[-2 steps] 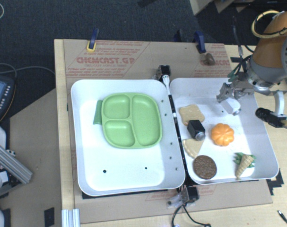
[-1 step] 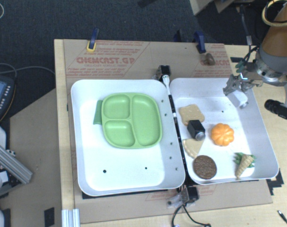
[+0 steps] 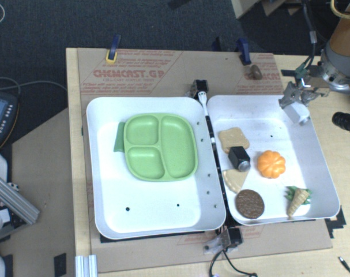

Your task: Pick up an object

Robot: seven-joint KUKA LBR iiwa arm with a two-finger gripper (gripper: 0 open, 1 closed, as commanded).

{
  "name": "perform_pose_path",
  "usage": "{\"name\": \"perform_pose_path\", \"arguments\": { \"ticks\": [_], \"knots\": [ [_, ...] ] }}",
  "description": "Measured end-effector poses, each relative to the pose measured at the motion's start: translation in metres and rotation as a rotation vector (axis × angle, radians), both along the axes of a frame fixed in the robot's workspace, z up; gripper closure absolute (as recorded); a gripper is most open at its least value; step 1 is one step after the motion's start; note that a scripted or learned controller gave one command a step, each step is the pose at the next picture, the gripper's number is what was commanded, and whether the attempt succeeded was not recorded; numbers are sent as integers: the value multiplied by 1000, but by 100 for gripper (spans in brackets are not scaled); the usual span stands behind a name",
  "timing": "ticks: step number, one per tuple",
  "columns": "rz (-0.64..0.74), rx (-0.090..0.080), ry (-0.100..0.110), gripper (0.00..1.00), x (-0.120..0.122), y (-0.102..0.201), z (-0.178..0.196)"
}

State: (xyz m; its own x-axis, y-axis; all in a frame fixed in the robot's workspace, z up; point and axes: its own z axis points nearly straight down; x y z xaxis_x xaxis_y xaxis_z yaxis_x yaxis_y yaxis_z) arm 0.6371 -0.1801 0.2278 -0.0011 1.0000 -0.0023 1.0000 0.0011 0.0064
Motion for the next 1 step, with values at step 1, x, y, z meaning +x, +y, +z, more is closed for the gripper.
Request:
{"name": "perform_pose_path", "arguments": {
  "ticks": [1],
  "knots": [
    [4, 4, 9, 100, -12, 56, -7]
  ]
}}
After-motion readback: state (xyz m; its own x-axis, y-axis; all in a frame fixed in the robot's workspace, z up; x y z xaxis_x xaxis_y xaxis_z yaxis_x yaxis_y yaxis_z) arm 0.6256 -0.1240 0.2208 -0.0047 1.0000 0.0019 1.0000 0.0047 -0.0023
